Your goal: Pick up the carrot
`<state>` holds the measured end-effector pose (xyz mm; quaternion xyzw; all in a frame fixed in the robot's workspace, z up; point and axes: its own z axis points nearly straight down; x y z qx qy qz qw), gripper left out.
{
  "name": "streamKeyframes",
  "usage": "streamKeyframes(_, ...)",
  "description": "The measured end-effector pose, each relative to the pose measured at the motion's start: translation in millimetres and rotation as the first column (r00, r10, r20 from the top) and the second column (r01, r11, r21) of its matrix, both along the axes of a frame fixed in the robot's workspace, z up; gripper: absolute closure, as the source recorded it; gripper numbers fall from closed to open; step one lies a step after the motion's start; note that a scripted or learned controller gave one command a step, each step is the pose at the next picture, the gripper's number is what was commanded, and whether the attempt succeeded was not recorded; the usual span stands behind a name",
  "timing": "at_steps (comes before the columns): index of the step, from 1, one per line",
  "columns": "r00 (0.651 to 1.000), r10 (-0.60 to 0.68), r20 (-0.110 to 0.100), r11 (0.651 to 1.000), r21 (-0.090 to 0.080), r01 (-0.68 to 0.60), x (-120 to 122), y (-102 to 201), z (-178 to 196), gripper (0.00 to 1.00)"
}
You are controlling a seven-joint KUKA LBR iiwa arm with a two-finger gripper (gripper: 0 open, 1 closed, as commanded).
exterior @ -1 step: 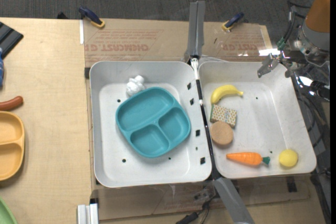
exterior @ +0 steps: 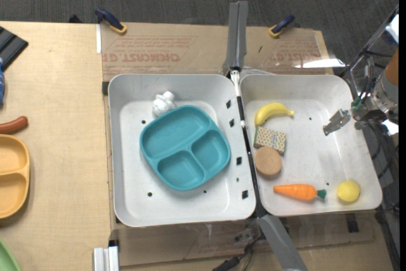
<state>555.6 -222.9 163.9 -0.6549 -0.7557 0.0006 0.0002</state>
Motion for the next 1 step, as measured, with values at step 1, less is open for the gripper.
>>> streamKeyframes(1,0.999,-0.039,-0.001,0.999,0.001,0.039,-42.3,14.2,-43.9,0.0)
